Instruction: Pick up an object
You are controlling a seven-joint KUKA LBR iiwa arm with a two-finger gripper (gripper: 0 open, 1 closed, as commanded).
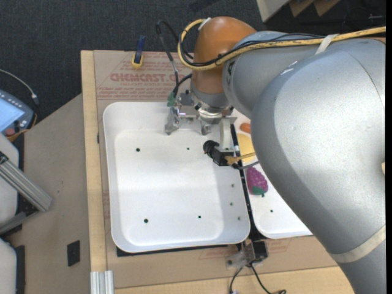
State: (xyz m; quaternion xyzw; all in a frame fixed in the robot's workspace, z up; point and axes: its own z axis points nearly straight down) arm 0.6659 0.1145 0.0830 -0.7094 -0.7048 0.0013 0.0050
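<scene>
The big grey arm with its orange band [217,38] reaches in from the right and covers most of the right side of the view, its thick grey link lying over much of the right-hand bin. Yellow and black cables loop over the orange band and run along the arm.

Beneath it lies a flat brown cardboard sheet with red print [122,78], which carries both bins. A small blue and yellow clamp [139,51] sits at the sheet's far edge.

The left shallow white plastic bin [122,225] is in full sight, with a few small dark dots on its floor. The right shallow white plastic bin [282,225] touches it along a dark seam, and a strip of its floor shows beside the arm.

The metal two-finger gripper [184,124] hangs over the far edge of the left bin, near that bin's far right corner. Whether its fingers are apart or together cannot be told from this angle, and nothing can be seen between them.

In the right bin, just beside the seam, lies a purple bumpy fruit-shaped toy with a green tip [257,180]. Farther back sit a pale yellow object [245,144] and a small orange object [245,127], both partly hidden by the arm.
</scene>
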